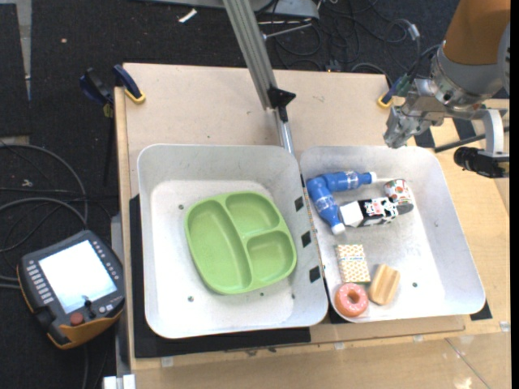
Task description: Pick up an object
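The right bin (442,241) holds a blue bottle-shaped toy (328,191), a black-and-white cow toy (375,210), a small red-and-white piece (396,190), a checkered wafer block (352,262), a pink donut (351,299) and a tan bread roll (383,285). My gripper (399,134) hangs above the bin's far right corner, well apart from all of these. Nothing shows between its fingers.
The left bin (162,217) holds a green divided plate (241,241). A slanted metal pole (253,43) crosses above the bins' far edge. A teach pendant (69,286) lies left of the bench. Clamps sit at the bench's far corners.
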Tool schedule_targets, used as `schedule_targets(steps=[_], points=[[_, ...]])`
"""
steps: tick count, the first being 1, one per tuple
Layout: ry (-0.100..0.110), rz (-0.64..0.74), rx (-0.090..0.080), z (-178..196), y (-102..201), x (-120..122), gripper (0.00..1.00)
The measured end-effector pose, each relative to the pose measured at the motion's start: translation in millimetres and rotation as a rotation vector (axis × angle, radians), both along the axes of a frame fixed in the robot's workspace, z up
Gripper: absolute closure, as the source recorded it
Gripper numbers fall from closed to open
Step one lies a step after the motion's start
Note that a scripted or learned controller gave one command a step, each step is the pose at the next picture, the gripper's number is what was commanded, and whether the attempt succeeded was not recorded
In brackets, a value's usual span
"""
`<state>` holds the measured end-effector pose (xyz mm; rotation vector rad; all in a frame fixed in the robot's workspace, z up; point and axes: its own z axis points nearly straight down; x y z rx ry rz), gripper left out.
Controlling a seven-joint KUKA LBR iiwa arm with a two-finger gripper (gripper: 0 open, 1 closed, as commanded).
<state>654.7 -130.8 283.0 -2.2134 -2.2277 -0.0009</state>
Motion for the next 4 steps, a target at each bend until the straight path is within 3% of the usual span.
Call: schedule_targets(steps=[3,4], points=[[0.002,0.001,0.0,-11.4,139.5,-65.8,1.0],[0.002,0.002,0.0,-19.7,194.1,-70.3,1.0]])
